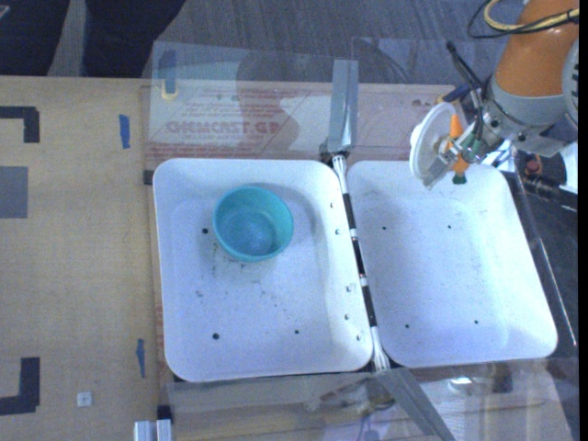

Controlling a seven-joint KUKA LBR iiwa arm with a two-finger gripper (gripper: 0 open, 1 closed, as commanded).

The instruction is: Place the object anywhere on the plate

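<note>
- Nearest the camera, at 6 o'clock, runs the front edge of the wooden bench [83, 338], with the near rims of both bins just above it.
- Left bin [184, 338] sits at 8 o'clock and right bin [496, 320] at 4 o'clock. They lie side by side, their inner rims touching along the middle.
- One teal bowl [254, 222] stands upright in the left bin, toward that bin's 11 o'clock corner and apart from its walls.
- At 2 o'clock the grey arm with its orange band [542, 35] reaches in, and the gripper [459, 159] hangs over the far rim of the right bin.
- A white round plate [424, 150] is up at the gripper, tilted on edge rather than lying flat, at the right bin's 11 o'clock corner.
- A small orange piece [455, 134] shows against the plate beside the gripper; what it is cannot be told.
- Whether the gripper is spread or pressed together cannot be told, nor whether it grips the plate.
- At 12 o'clock a grey metal bar [343, 108] stands behind the seam between the bins.
</note>
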